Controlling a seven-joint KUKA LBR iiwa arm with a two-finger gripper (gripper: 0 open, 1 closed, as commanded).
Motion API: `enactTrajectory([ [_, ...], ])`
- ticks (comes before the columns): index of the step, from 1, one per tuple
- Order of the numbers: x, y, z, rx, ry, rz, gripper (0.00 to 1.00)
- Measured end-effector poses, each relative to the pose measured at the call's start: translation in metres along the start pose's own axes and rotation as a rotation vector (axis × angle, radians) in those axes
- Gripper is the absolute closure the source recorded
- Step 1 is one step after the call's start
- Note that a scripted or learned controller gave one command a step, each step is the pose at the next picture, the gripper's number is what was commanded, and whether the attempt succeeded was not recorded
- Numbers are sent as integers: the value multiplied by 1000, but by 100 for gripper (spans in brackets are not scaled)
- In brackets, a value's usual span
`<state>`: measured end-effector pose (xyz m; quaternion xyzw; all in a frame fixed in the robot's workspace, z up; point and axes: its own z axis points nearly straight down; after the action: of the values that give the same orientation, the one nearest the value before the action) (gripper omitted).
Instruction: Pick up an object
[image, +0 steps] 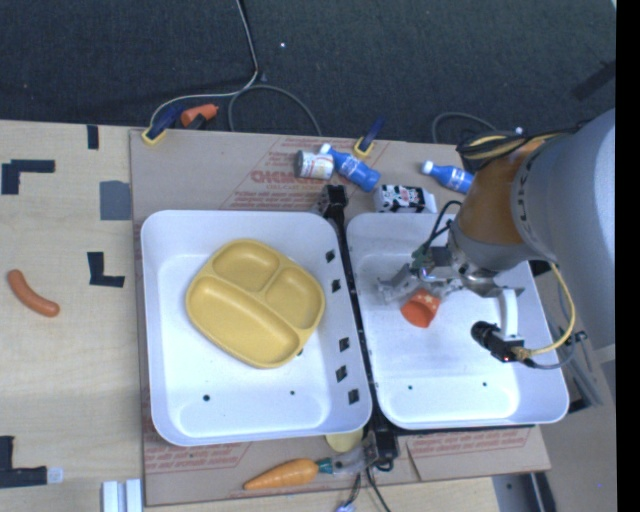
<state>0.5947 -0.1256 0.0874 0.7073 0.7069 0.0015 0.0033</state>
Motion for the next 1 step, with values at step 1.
enactTrajectory([
  [1,7,59,2,2,1,-4,0],
])
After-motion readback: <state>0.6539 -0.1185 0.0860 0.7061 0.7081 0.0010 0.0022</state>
